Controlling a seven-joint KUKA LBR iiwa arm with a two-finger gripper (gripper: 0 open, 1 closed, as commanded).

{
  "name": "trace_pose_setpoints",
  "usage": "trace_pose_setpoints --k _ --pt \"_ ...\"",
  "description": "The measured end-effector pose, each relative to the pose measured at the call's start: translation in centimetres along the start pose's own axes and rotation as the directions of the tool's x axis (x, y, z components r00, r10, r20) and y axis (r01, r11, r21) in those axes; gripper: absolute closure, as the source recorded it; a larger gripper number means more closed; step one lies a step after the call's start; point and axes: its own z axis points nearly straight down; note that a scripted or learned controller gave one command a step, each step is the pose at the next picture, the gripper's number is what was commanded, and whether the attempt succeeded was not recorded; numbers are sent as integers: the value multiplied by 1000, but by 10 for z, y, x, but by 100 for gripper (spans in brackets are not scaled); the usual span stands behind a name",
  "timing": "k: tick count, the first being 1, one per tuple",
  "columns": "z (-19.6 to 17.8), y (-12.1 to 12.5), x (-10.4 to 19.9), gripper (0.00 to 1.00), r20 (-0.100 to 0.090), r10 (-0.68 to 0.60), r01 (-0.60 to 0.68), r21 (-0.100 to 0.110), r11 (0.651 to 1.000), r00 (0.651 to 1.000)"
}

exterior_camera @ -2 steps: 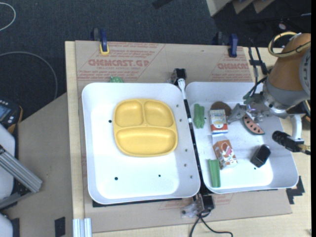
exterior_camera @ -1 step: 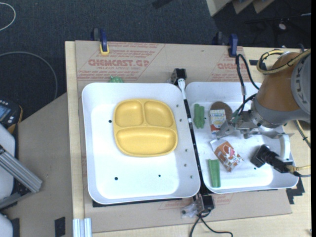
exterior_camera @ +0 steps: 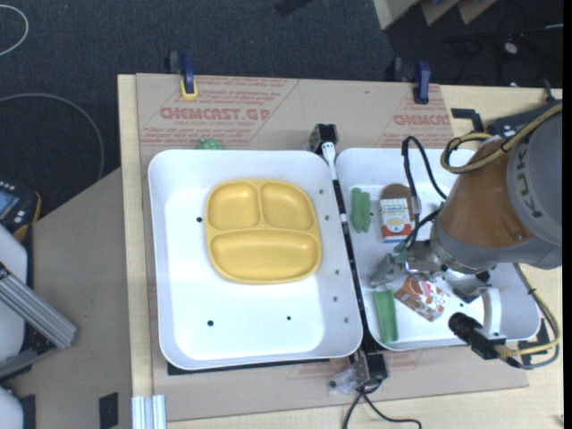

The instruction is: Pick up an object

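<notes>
In the right bin [exterior_camera: 375, 164] lie several small items. A green stick [exterior_camera: 359, 209] rests by the left wall, and a second green stick [exterior_camera: 385, 315] lies near the front. A white and red carton [exterior_camera: 394, 220] stands beside a brown object [exterior_camera: 394, 191]. An orange and red snack packet [exterior_camera: 422, 297] lies near the bin's middle. My gripper [exterior_camera: 391, 271] hangs low over the bin, just left of and above the packet and between the two green sticks. The wrist hides what is directly under it.
The left bin [exterior_camera: 179, 266] holds a yellow divided plate [exterior_camera: 263, 231]. The orange-banded arm [exterior_camera: 483, 208] covers much of the right bin's right half. Black cables [exterior_camera: 420, 164] loop over the bin's far side. Blue clamps [exterior_camera: 187, 71] hold the cardboard base.
</notes>
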Motion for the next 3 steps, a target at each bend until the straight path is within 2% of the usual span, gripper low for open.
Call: trace_pose_setpoints --k 1,2,3 --pt "-12 4 -2 100 4 2 -2 -10 1000 1000" --pt "-106 10 63 100 1 -7 7 -16 1000 1000" --pt "-280 -16 93 100 0 -4 4 -26 1000 1000"
